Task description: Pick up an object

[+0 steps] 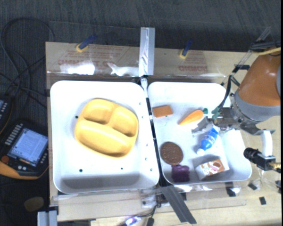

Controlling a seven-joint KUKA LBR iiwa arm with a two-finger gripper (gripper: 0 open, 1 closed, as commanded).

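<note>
The right bin (236,91) holds several small objects. An orange carrot (191,117) lies near its middle, with an orange block (162,110) to its left. A small blue and white bottle (207,141) lies tilted just below the carrot. Toward the front are a brown round disc (171,152), a purple lump (180,173) and a small orange and white carton (211,168). My gripper (212,124) hangs low at the right of this bin, directly above the bottle's upper end and just right of the carrot's tip. Nothing shows held in it.
The left bin (66,173) contains a large yellow bread-shaped object (106,126). A metal divider post (146,51) stands behind the seam between the bins. The arm's grey and orange body (259,91) overhangs the right bin's right wall. A tablet (26,147) lies off the bench at left.
</note>
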